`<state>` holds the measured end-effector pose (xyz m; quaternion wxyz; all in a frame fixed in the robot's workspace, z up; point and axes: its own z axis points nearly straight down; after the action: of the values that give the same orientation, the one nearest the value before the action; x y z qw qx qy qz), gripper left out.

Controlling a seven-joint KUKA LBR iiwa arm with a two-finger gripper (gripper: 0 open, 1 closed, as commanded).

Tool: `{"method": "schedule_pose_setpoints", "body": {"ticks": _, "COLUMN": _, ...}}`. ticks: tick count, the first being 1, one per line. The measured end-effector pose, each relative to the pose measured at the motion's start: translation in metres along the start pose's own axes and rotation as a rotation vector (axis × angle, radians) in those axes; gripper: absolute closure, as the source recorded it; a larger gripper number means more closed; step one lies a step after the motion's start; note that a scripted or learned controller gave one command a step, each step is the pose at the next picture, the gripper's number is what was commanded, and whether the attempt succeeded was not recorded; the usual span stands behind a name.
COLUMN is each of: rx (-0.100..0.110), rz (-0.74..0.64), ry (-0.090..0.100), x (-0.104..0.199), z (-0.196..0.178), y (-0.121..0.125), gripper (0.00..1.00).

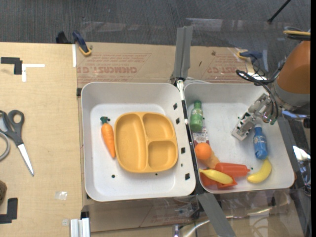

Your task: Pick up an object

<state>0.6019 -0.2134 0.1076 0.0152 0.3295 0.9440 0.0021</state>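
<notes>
My gripper (242,130) hangs over the right bin (222,95), above bare white floor just left of a blue bottle (259,143) that lies on its side. Nothing shows between its fingers. A green bottle (197,116) lies along the bin's left wall. Below it sit an orange ball (203,151), a red and yellow toy (222,174) and a banana (260,172) at the front right. In the left bin (94,132) a toy carrot (108,137) lies beside a yellow divided plate (146,141).
Scissors (19,138) lie on the wooden bench at the far left. Cardboard (128,63) sits behind the bins, with a blue clamp (81,42) on it. A grey divider (183,53) runs between the bins.
</notes>
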Motion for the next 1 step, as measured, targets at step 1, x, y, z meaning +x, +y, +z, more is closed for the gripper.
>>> {"method": "schedule_pose_setpoints", "body": {"ticks": 1, "rx": 0.003, "rz": 0.192, "ry": 0.000, "x": -0.0036, "z": 0.0005, "y": 0.0091, "gripper": 0.00}}
